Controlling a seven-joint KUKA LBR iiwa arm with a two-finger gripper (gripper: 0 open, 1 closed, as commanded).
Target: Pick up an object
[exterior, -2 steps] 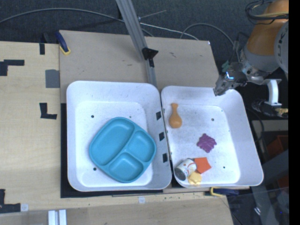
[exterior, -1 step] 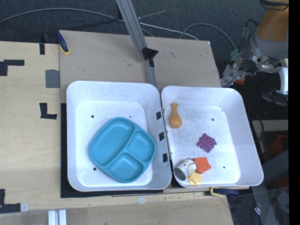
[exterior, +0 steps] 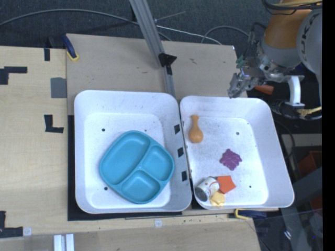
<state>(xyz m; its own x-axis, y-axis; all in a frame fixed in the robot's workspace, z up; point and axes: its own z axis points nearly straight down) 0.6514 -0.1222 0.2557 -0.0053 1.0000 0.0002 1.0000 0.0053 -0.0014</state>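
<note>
Nothing picked yet, by the look of it. The gripper (exterior: 238, 85) is hanging at the upper right of the frame, just above the far rim of the right bin (exterior: 272, 140), near that bin's top left corner, and I am seeing no object at its tip. Can't tell how wide it is standing; it is too small and dark against the desk (exterior: 115, 61) edge to read. All candidate objects are lying in the right bin: an orange pear-shaped piece (exterior: 195, 130) sitting at the upper left of the bin floor, closest to the gripper; a purple piece (exterior: 230, 159) lying mid-bin; and a cluster at the lower left corner, where a silver cup-like item (exterior: 204, 189), an orange block (exterior: 226, 183) and a small yellow piece (exterior: 218, 198) are crowding together, touching or nearly so. The left bin (exterior: 84, 140) is holding a blue divided tray (exterior: 137, 166), well apart from the arm. My read: task is at the start or approach stage, with the whole grasp left to do: choosing a target, descending into the bin, closing, lifting. The orange pear-shaped piece is looking like the easiest target, isolated and nearest; the corner cluster is looking risky because of the bin wall and the neighbours.
</note>
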